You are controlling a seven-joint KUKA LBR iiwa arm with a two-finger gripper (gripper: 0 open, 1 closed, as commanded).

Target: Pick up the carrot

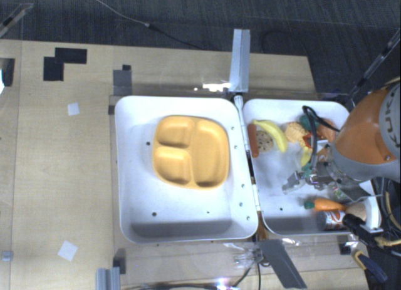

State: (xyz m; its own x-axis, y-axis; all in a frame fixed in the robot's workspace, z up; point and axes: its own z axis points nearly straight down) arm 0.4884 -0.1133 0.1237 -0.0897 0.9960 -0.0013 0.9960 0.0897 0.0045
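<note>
The carrot (327, 205) is small and orange with a green stub at its left end. It lies flat near the front right corner of the right bin (276, 220). My gripper (302, 180) hangs low over the bin floor, just up and left of the carrot and apart from it. The arm's grey wrist and orange band (369, 135) cover the bin's right side. Nothing shows in the gripper.
A banana (270, 133), a cookie (263, 142), a red sausage (252, 139) and a bread roll (296, 132) crowd the right bin's back. A dark item (332, 220) sits just in front of the carrot. The left bin (135, 220) holds a yellow divided plate (191, 151).
</note>
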